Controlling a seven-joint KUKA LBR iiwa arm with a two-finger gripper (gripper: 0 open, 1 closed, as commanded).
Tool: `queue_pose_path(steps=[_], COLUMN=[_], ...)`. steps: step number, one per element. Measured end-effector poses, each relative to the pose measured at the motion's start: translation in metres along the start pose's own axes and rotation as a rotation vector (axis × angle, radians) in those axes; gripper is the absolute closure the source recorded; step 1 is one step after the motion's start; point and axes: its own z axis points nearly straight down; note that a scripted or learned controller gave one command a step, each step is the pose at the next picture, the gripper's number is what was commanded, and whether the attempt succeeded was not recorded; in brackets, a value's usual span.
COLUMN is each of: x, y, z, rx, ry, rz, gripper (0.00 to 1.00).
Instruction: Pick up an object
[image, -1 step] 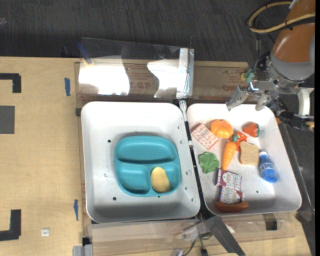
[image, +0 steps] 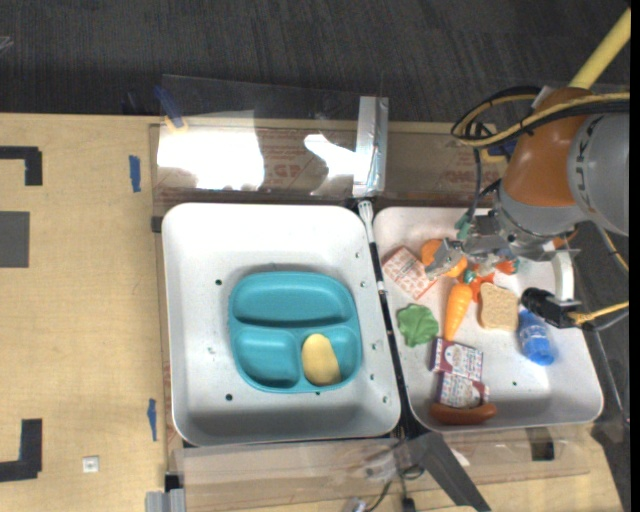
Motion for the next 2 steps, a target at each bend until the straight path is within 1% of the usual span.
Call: queue_pose_path(steps=[1,2], x=[-0.021,-0.022], y=[0.034,0.035], z=[0.038,0.026], rx=[-0.012,-0.017], ry=[-0.003,-0.005], rz=[-0.053,-0.053], gripper=[0.0,1.0])
